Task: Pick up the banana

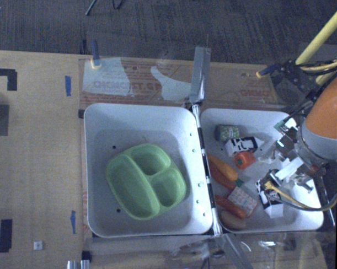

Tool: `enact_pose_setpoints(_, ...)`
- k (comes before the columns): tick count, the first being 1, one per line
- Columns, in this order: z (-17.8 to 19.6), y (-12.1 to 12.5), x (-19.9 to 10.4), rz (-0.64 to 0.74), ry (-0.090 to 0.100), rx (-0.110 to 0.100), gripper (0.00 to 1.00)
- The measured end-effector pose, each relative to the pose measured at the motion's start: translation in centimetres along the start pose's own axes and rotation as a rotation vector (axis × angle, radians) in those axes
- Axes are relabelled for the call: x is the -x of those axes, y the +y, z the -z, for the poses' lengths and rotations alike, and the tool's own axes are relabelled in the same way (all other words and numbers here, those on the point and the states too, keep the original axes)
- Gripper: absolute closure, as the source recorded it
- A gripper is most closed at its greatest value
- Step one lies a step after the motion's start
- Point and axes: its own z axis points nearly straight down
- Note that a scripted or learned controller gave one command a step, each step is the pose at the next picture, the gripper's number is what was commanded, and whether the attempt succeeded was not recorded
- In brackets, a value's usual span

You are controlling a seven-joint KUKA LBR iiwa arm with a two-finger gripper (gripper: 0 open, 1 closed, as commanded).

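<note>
White plastic bins, two, shallow, side by side on a tan wooden surface (35, 170). Left bin (97, 123): one green divided plate (146, 181) with three compartments, lying near the middle of the floor, nothing on it. Right bin (303, 218): a mixed lot of small toy foods. Against its left wall, an orange carrot-shaped piece (222, 168); below it a red elongated piece (230, 205) and a small flat printed packet (243, 199) resting partly on it; at the lower left corner a brownish rounded piece (233, 220). Toward the back, a small green can (228, 132) on its side, a black-and-white carton (241, 145) just beside it, and a round red-orange tomato (244, 160) just in front of the carton. Banana: cannot be made out among the contents; a yellow sliver near the end effector (269, 191) is too small to identify. End effector low over the right half of the right bin, finger state cannot be told.
</note>
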Motion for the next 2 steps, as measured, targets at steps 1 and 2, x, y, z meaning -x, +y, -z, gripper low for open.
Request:
enact_pose_setpoints(1,10.4,4.1,7.7,-0.047,0.000,-0.001,0.00)
enact_pose_setpoints(2,23.8,-1.4,2.7,-0.489,-0.001,0.000,0.00)
